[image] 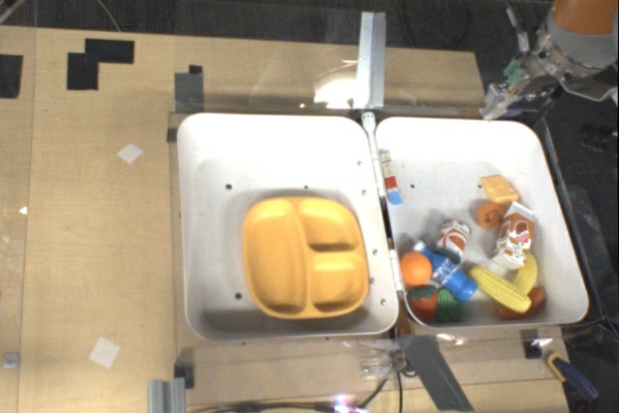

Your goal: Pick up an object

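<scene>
The pickable things sit clustered in the right bin (542,150), toward its near edge: a corn cob (500,289) and a banana (526,272) near the near-right corner, an orange ball (416,268), a blue piece (455,280) and a red-and-green toy (432,303) by the near-left corner. Toward the right wall I see two small white-and-red cartons (513,240) and an orange block (498,190). A thin red-and-blue stick (389,177) lies along the left wall.

The left bin (208,160) holds a yellow divided tray (305,254), near its near edge.

The gripper (517,84) hangs off the right bin's far-right corner, outside the rim and well apart from the cluster. I cannot tell its state; nothing shows in it.

My read: approach not yet begun. Next move calls for crossing over the far rim, picking a target and descending. The orange block, standing apart, looks the cleanest choice; the near cluster is packed tight.
</scene>
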Motion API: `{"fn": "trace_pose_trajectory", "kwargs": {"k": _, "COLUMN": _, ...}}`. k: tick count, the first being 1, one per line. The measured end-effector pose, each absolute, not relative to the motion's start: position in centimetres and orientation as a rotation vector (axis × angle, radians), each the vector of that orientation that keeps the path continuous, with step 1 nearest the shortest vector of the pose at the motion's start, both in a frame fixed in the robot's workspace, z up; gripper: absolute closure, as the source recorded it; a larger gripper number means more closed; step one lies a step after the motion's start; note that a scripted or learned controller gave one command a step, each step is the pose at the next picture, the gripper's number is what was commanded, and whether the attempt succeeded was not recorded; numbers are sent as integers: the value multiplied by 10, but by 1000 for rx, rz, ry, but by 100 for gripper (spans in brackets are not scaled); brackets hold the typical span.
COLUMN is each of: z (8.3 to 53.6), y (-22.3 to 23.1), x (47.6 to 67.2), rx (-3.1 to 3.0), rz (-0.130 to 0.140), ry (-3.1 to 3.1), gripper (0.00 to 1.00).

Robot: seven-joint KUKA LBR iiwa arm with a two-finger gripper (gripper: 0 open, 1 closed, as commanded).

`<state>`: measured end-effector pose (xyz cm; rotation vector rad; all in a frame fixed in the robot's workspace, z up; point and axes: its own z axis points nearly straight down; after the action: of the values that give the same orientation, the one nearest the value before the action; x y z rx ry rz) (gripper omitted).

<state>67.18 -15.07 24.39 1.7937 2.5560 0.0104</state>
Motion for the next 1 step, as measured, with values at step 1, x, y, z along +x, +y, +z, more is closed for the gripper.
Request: {"fn": "trace_pose_trajectory", "kwargs": {"k": 1, "z": 103, "y": -206, "x": 628, "rx": 2088, "rz": 4, "ry": 2339, "gripper": 100}}
